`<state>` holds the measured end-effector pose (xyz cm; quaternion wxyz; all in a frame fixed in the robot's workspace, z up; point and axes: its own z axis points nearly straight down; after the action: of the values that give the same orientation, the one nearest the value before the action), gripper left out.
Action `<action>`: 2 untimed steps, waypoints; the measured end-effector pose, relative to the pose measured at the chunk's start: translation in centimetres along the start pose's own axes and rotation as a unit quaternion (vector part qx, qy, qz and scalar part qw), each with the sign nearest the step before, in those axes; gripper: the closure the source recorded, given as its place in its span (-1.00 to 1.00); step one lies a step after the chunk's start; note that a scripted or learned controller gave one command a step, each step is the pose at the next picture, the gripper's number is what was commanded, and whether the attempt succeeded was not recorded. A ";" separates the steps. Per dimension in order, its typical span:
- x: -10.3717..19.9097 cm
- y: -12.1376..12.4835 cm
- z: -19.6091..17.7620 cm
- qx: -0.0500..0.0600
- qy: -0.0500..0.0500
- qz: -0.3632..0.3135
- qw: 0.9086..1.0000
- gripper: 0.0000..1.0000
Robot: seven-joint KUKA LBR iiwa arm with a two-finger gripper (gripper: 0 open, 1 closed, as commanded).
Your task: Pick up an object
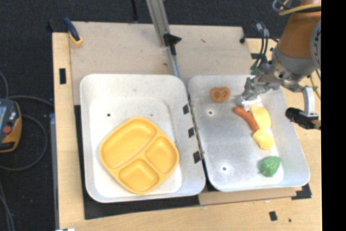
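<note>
No brand, label or readable writing can be made out anywhere on the bench. Two shallow white bins with rounded corners are set side by side on a pale wooden bench [130,46]. In the left bin [94,89] a glossy yellow plastic tray [138,154] with three compartments is laid at a slant. In the right bin [227,138], whose floor looks speckled and matte, several small toy foods are scattered: a brown pretzel [219,94] near the far rim, an orange carrot [246,117] lying slantwise, a pale yellow block [260,116] touching it, a second yellow chunk [264,139] just beside that, and a bumpy green broccoli piece [269,165] nearer the front corner. A ribbed metal post [154,2] is seen rising from the bench behind the bins. The gripper [252,90] is placed low over the far right part of the right bin, just above the carrot's upper end; whether anything is gripped, or how the jaws stand, cannot be told.
</note>
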<state>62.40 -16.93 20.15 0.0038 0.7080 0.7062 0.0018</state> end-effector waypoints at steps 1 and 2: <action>-0.1 0.1 -0.5 0.003 0.001 -0.001 1.000 1.00; 4.6 -0.6 -2.1 0.003 0.002 -0.004 1.000 1.00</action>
<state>61.79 -12.30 22.21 0.0005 0.7050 0.7092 0.0012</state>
